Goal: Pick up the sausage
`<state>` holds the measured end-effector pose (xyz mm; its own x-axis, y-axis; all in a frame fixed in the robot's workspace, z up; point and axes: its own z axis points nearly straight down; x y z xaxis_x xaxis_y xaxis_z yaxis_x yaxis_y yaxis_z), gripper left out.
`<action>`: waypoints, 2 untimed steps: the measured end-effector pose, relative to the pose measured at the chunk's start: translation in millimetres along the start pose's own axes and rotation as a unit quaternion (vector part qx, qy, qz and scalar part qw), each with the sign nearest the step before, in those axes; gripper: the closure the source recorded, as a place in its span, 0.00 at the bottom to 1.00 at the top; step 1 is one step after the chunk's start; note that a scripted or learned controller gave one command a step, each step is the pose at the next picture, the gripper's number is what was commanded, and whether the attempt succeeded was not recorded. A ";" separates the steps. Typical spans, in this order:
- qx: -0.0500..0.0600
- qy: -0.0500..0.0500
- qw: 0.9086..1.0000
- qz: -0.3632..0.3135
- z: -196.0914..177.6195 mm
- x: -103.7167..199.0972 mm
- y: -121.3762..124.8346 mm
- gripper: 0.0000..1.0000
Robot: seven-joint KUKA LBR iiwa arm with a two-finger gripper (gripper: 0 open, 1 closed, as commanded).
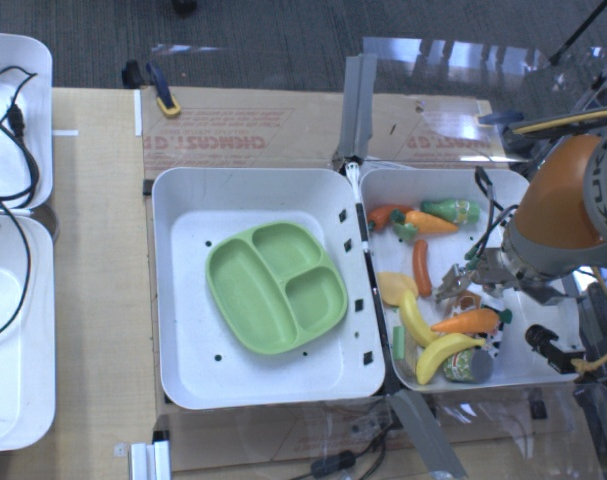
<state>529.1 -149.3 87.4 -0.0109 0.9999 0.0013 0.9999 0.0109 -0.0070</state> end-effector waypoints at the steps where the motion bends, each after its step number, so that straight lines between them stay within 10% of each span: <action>1: 0.000 -0.001 1.000 -0.023 -0.6 52.8 82.5 0.00; 2: 0.004 0.000 1.000 -0.024 -4.5 51.9 81.5 1.00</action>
<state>610.1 -96.5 91.4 -0.0580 0.9983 0.0012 0.9982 0.0580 -0.0143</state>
